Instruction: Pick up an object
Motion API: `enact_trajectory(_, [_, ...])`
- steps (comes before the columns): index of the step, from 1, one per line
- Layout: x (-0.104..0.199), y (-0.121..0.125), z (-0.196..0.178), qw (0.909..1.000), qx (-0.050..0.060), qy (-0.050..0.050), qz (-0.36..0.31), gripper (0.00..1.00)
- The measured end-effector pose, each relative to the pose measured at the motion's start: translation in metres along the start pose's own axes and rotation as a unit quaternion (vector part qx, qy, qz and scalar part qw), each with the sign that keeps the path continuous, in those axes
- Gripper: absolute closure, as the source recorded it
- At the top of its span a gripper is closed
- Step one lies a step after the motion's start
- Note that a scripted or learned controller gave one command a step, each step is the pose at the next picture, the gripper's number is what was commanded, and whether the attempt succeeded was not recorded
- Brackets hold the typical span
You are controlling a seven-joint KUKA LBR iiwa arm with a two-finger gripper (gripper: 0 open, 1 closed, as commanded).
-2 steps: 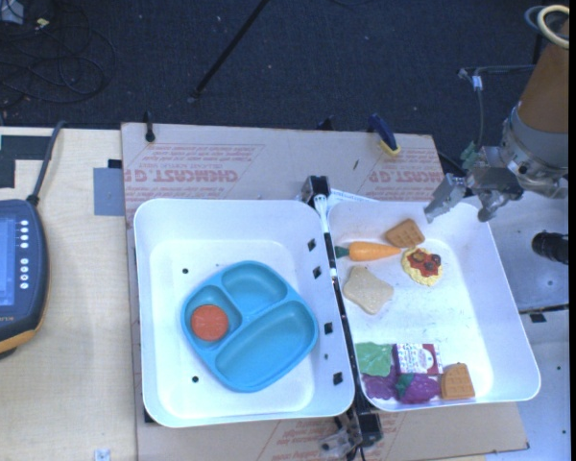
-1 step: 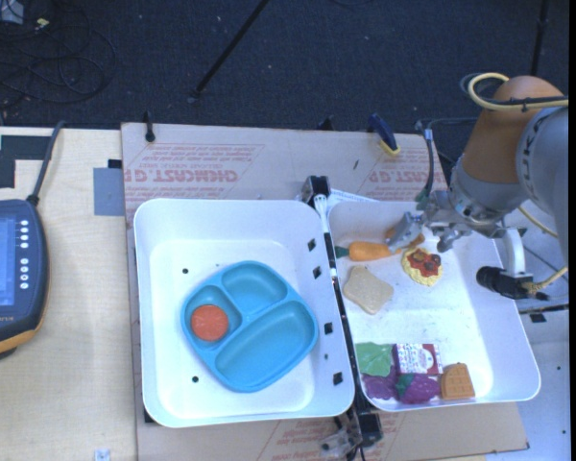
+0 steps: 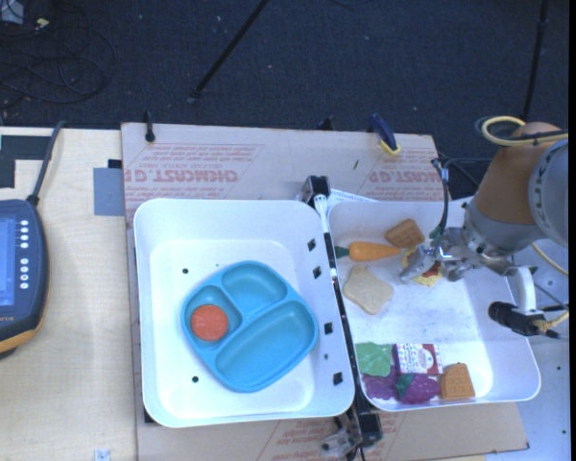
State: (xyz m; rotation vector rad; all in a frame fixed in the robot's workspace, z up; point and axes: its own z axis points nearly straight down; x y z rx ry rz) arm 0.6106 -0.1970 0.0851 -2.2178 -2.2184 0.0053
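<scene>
Arm: grey, orange band [image 3: 507, 182] above the wrist, reaching in from 3 o'clock over the right bin [image 3: 504, 349].
Gripper [image 3: 424, 265]: low over the upper middle of the right bin, metal fingers pointing toward 9 o'clock.
Fingers: too blurred and small to tell how far apart they stand; a small yellow-and-red item [image 3: 429, 276] sits right at the tips, and I cannot tell whether it is gripped or only lying under them.
Carrot [image 3: 374, 251]: orange, lying lengthwise at 10 o'clock of the gripper, near the divider between the bins.
Cracker [image 3: 404, 232]: tan, at 11 o'clock of the gripper, just beside the carrot's thick end.
Bread slice [image 3: 369, 290]: pale, on the bin floor at 8 o'clock of the gripper, apart from the fingers.
Bottom row of right bin: green leaf [image 3: 372, 358], red-and-white packet [image 3: 416, 357], purple grapes [image 3: 410, 386], orange waffle piece [image 3: 457, 381], all crowded together at 6 o'clock, well apart from the gripper.
Left bin [image 3: 163, 257]: holds a blue divided plate [image 3: 254, 329] with a red-orange ball [image 3: 209, 322] in its small compartment at 9 o'clock.
Counter [image 3: 77, 373]: pale wood, with a teach pendant [image 3: 5, 267] at its far 9 o'clock edge.
</scene>
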Motion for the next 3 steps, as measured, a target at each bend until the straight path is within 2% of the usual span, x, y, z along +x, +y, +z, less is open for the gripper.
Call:
enact_trajectory(1, [0.051, 0.026, -0.002, 1.0, 0.001, -0.003, 0.002, 0.0])
enact_trajectory(2, [0.105, 0.033, -0.002, 1.0, -0.001, 0.0, -0.002, 0.0])
enact_trajectory(3, [0.103, 0.033, -0.012, 1.0, 0.0, 0.0, 0.0, 1.0])
